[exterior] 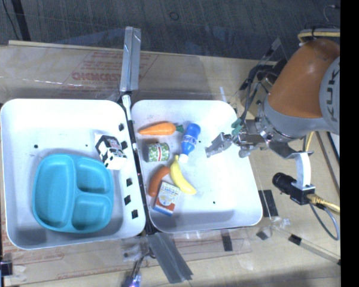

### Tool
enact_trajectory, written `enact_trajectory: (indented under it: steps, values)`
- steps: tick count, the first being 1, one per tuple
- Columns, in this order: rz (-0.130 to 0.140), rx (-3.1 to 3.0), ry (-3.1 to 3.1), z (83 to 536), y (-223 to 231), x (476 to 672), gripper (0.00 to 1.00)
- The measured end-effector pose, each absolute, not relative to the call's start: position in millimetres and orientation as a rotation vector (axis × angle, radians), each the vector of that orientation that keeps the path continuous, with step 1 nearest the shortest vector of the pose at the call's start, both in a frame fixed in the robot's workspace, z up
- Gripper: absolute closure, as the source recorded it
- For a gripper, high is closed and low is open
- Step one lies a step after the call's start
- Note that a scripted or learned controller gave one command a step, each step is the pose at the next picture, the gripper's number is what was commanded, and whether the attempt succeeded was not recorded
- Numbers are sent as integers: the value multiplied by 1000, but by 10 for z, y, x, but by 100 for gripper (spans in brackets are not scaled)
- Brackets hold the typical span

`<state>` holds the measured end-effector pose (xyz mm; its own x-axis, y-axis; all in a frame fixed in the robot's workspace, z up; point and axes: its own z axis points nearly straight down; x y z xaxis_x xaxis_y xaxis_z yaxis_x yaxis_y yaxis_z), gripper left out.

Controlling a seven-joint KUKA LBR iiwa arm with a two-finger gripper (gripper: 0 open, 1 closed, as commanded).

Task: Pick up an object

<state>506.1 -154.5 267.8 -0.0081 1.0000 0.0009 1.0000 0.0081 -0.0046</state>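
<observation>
You are early in the pick: nothing has been lifted, and every object lies in a bin. The grey arm with its orange band reaches in from the right, and its two-finger gripper (218, 144) hangs over the right part of the right-hand shallow white bin (242, 211), above bare floor. No object sits between the jaws, so treat them as carrying nothing; whether they stand parted or closed you cannot tell from this slanted view. What is left, as I judge it, is the whole grasp: choose a target, bring the jaws over it, descend, close and lift.

The likely targets sit to the gripper's left in that bin. An orange carrot with a green top (158, 128) lies across the upper part. Just right of it a blue plastic bottle with a white cap (189, 139) lies tilted, the nearest thing to the gripper. Below the carrot is a small green-labelled can (157, 152). A yellow banana (182, 177) lies slantwise in the middle, touching an orange-brown sausage-shaped piece (158, 180) on its left, and a small red and white carton (166, 198) sits just below them.

The left-hand shallow white bin (18, 118) holds a light blue divided plastic tray (73, 192) and, near the shared wall, a small black and white box (110, 149).
</observation>
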Motion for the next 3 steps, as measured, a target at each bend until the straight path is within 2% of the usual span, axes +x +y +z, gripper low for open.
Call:
enact_trajectory:
  steps: [1, 2, 3]
  values:
    - [5, -2061, -2364, 1394, -1355, 5251, 0]
    - [-9, -2026, -2418, 987, -1120, 5111, 0]
    - [-14, -2016, -2424, 1092, -1099, 5127, 100]
